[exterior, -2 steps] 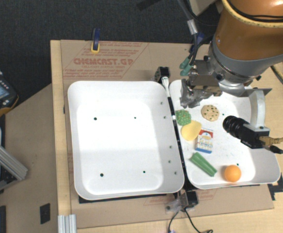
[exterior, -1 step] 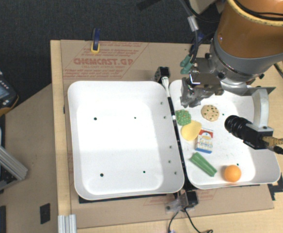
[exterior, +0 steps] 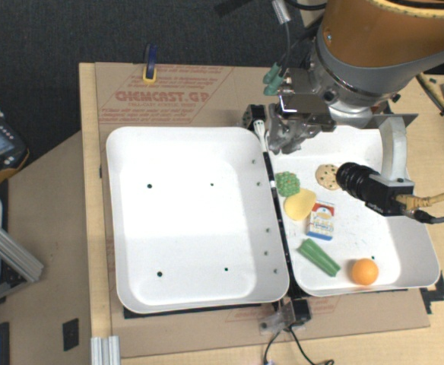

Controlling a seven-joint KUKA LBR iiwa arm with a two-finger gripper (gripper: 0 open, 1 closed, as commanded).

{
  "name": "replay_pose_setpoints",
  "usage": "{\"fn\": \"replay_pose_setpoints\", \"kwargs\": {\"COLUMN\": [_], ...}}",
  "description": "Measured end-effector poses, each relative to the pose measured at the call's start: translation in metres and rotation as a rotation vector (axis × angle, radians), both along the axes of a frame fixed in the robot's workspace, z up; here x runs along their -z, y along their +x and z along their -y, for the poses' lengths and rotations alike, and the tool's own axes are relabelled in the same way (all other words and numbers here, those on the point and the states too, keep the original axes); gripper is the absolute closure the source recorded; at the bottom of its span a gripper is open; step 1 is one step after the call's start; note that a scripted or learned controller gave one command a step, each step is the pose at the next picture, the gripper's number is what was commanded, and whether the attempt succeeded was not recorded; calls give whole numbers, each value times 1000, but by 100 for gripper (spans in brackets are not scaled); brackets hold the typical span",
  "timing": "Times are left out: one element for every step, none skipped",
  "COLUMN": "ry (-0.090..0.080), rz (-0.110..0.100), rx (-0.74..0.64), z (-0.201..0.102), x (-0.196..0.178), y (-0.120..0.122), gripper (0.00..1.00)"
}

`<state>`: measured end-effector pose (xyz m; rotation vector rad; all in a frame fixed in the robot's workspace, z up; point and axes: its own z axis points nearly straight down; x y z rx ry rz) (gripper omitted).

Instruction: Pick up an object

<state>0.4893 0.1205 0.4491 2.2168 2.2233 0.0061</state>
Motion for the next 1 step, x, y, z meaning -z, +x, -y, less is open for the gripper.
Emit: {"fn": "replay_pose_setpoints", "kwargs": {"ry": [2], "rz": [3], "rx": [-2], "z": [-39], "x": [-52], "y": [5], "gripper": [100]}}
